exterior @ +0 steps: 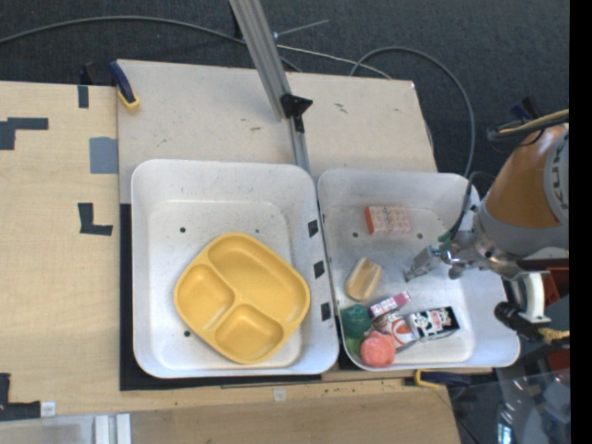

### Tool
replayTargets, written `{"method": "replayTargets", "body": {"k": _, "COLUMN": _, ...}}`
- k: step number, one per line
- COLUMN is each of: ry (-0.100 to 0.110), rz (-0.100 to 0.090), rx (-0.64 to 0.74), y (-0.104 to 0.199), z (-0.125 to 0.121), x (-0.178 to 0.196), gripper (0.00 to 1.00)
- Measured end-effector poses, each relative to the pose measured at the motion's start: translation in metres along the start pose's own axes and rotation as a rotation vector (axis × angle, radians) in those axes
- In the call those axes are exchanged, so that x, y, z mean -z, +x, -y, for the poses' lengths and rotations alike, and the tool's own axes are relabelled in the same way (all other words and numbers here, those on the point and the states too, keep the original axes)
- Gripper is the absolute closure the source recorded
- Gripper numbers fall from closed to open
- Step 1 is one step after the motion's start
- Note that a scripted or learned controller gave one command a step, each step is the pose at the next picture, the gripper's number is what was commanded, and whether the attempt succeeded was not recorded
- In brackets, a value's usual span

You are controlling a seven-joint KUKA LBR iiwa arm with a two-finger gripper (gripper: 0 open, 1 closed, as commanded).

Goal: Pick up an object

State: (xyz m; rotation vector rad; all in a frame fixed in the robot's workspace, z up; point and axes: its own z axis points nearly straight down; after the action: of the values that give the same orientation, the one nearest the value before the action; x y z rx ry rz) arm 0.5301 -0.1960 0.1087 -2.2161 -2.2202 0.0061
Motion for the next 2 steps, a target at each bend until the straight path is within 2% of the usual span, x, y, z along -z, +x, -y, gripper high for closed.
{"method": "replayTargets", "body": {"k": 1, "ry": -0.003, "rz": 0.000, "rx": 0.002, "y": 0.000, "z": -0.001, "x": 0.013, "gripper": 1.00}}
{"method": "replayTargets", "body": {"k": 2, "ry": -0.010, "rz": 0.002, "rx": 0.001, "y": 0.009, "z": 0.000, "x": 0.071, "gripper": 1.00}}
